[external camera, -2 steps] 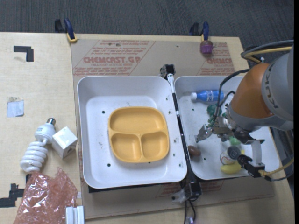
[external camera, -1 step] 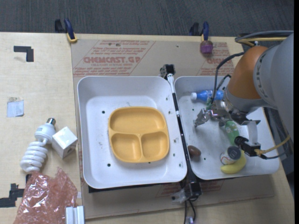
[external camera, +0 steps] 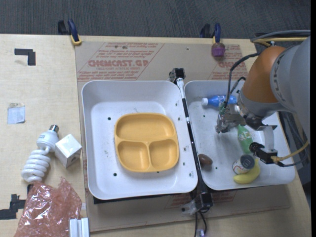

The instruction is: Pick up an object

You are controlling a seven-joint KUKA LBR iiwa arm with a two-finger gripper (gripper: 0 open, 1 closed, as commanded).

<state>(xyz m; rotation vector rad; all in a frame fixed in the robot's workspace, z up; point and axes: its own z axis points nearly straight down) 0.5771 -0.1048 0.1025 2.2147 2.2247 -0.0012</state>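
- camera view: the gripper [external camera: 223, 124] hangs over the right bin [external camera: 197, 95]; i cannot tell how it is set.
- the green bottle [external camera: 244, 137] lies just beside it, long axis running toward the bin's near edge.
- the blue bottle [external camera: 216, 101] lies crosswise, cap pointing left.
- the banana [external camera: 247, 176] lies near the front rim.

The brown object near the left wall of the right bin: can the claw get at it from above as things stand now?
Probably yes. The brown object lies alone on the bin floor with nothing over it. The claw hangs above the same bin, and the banana lies apart from it.
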